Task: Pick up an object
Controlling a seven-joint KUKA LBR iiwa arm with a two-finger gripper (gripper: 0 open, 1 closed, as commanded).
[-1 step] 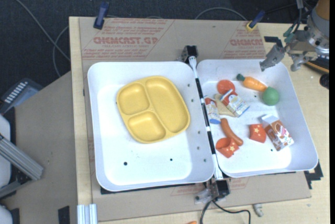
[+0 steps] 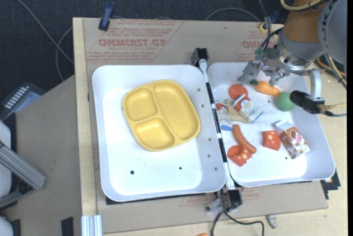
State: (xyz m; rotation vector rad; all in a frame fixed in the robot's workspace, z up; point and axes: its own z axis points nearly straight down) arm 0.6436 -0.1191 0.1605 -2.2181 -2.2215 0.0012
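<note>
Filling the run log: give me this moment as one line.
tool above right bin's far edge | nearest: carrot, tomato | nothing held | yellow tray in left bin

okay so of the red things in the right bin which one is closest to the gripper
The round red tomato-like piece at the bin's upper left, just below the gripper. The red block, the sausage and the red piece lie farther down.

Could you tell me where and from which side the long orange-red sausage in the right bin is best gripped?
Grip the long orange-red sausage across its narrow middle, from straight above. It lies flat and slanted, its lower end beside a red chunk, so mid-length looks clearest.
</note>
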